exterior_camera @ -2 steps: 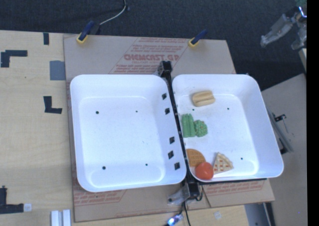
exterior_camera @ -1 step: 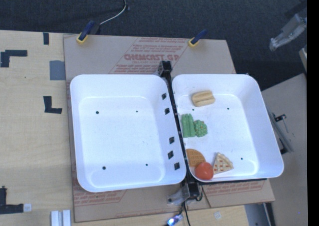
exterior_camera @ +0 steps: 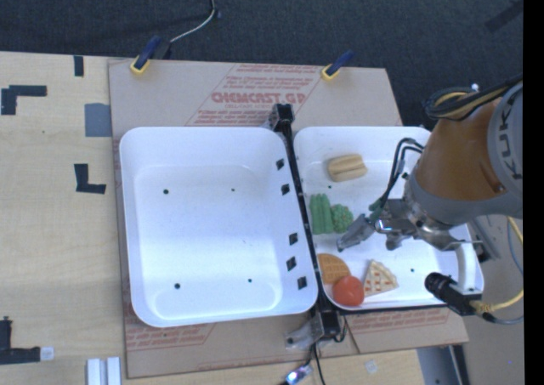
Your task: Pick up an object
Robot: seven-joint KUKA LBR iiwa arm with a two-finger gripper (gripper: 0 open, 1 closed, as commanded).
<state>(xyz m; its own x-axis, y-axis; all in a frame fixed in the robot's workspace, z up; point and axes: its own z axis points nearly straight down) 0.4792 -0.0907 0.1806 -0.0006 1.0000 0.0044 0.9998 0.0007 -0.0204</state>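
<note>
Broccoli (exterior_camera: 329, 215) sits just beside the pincer (exterior_camera: 367, 234); open or shut, I can't tell. Next, it must reach it.

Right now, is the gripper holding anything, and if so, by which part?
Nothing is held. The gripper hangs open over the right bin, beside the green toy, with nothing between its fingers.

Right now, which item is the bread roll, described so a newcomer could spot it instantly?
Look in the right-hand white bin, the one the arm reaches over. In its far half lies the bread roll, alone, beyond the green vegetable. It is the only pale tan, oblong item; the others are green, orange, red or wedge-shaped.
</note>
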